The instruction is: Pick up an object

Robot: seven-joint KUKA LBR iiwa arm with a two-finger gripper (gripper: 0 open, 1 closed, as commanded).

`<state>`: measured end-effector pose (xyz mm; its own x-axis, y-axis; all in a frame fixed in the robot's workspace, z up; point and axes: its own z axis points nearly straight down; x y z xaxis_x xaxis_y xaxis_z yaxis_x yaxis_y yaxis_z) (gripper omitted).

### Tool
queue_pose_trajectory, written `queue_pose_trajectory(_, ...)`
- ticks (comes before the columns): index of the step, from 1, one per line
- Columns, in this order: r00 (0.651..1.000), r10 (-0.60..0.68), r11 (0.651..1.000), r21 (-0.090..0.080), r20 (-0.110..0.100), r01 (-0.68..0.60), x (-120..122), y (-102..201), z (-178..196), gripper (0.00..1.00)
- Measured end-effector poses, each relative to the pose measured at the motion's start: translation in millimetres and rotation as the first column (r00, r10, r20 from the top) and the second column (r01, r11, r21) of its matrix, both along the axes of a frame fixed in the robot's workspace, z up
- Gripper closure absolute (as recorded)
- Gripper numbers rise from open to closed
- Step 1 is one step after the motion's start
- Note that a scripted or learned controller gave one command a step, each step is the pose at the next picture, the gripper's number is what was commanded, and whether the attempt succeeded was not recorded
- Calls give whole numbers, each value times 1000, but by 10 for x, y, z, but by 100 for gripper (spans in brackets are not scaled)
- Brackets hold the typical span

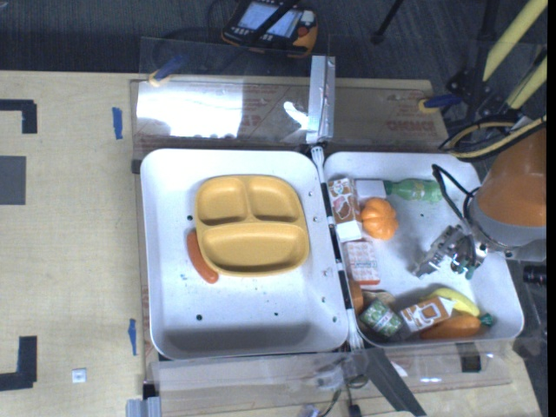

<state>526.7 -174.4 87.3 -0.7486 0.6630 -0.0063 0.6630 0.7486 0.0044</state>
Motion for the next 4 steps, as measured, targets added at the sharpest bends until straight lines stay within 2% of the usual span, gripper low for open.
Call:
queue_pose_trajectory(1, 1000, 1, 1000, 1, 1, -1, 111, 696, 7, 100)
queue_pose_trajectory(2, 691, 723, 691, -1, -3, -723, 637, 300, 64, 100)
queue_pose_trajectory(3, 754, 657, 754, 1, -4, -657, 710, 649, 1100, 100)
queue_pose_trajectory(4, 798, 603, 798, 4, -8, -603, 779, 1659, 964, 100)
